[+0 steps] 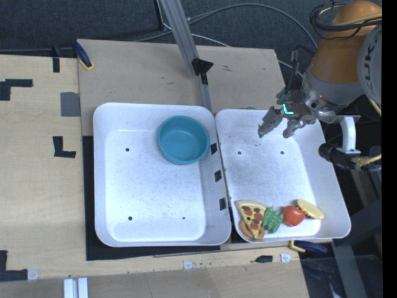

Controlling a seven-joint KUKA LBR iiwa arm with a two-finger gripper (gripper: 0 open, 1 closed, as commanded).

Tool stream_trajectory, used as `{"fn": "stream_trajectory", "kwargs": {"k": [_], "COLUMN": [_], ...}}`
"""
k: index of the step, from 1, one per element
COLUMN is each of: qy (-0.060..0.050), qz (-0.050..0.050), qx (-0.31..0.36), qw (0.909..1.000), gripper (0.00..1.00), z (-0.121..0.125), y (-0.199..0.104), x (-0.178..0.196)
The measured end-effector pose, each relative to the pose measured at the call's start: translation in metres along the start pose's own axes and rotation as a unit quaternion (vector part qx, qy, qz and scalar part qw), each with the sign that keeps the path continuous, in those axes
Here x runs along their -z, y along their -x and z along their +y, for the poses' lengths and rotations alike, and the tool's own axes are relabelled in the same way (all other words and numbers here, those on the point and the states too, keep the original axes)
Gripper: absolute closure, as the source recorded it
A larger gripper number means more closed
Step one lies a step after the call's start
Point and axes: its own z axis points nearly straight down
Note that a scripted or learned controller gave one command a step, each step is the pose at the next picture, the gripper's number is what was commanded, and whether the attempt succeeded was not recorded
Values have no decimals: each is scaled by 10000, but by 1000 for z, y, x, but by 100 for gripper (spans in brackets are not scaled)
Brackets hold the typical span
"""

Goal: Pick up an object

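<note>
Hovering gripper (pixel 279 129) over right bin (pixel 322 166), fingers spread, nothing between them, toy food (pixel 276 216) at near edge, blue bowl (pixel 183 139) in left bin (pixel 111 166)

Arm (pixel 347 48) cut off at right edge; green toy (pixel 272 218) indistinct

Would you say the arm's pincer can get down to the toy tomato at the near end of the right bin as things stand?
Probably yes. The pincer hangs open over the far end of the right bin, with bare floor between it and the tomato. The pizza slice, green piece and yellow piece crowd it closely, though.
</note>
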Motion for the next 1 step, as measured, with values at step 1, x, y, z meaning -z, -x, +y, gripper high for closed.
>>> {"fn": "stream_trajectory", "kwargs": {"k": [1], "qy": [-1], "qz": [0], "qx": [0], "qw": [10000], "gripper": [0], "z": [0], "y": [0], "x": [0]}}
